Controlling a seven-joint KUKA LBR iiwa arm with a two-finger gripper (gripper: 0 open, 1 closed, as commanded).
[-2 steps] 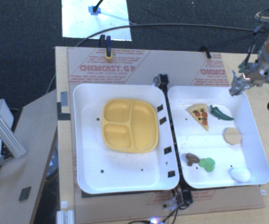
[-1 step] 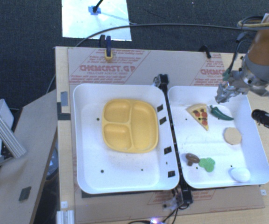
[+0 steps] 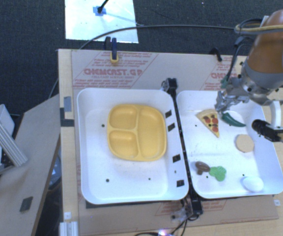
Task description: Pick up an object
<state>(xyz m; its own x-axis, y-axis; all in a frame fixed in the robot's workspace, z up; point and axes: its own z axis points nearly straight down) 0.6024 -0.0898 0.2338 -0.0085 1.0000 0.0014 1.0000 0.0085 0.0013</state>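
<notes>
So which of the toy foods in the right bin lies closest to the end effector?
The green pepper, lying just below the end effector. The pizza slice is next nearest; the cookie, broccoli and egg lie further toward the front.

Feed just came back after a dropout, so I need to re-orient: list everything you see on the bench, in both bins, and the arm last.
bins: two, white, side by side on the bench
divided plate: one, yellow, middle of left bin
pizza slice: one, yellow with red spots, upper part of right bin
green pepper: one, dark green, right of the pizza slice
round cookie: one, tan, right side of right bin
brown piece: one, lower left of right bin
leafy green piece: one, beside the brown piece
egg: one, white, lower right corner
gripper: one, grey, above the pepper, on the arm
</notes>
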